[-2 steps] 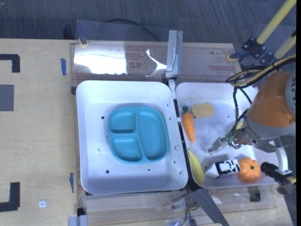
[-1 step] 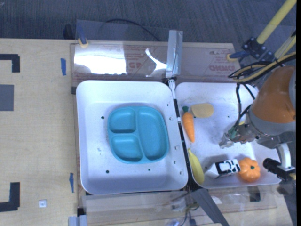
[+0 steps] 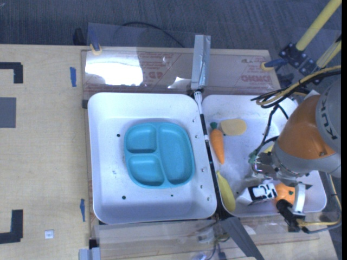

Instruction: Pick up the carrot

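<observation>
Camera view, arm bent low over right bin, tool grip unclear, carrot apart

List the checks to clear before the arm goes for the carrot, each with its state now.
1. Carrot lies in the right bin, near its left wall: ok.
2. Carrot top uncovered: ok.
3. Tan piece close beside the carrot's leafy end; touching or apart: cannot tell.
4. Yellow piece below the carrot tip, apart: ok.
5. Gripper over the carrot: not ok, it sits to the right.
6. Finger state: cannot tell.
</observation>
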Available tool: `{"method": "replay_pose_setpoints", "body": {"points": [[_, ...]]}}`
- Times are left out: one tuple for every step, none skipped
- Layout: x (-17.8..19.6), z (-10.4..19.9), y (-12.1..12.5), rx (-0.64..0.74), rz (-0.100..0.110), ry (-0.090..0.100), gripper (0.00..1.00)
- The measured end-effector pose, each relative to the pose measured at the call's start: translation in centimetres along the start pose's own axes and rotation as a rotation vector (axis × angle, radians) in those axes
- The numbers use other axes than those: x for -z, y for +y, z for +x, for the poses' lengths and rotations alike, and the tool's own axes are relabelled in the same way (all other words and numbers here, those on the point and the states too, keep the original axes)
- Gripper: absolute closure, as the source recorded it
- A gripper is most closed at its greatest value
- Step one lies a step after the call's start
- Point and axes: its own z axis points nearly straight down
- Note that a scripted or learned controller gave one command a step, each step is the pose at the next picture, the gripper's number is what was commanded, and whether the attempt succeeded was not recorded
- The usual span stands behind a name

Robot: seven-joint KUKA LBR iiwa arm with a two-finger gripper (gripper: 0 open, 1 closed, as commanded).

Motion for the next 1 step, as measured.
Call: {"method": "replay_pose_setpoints", "body": {"points": [[9.70,5.98,0.57,-0.292,0.006,0.000,1.00]]}}
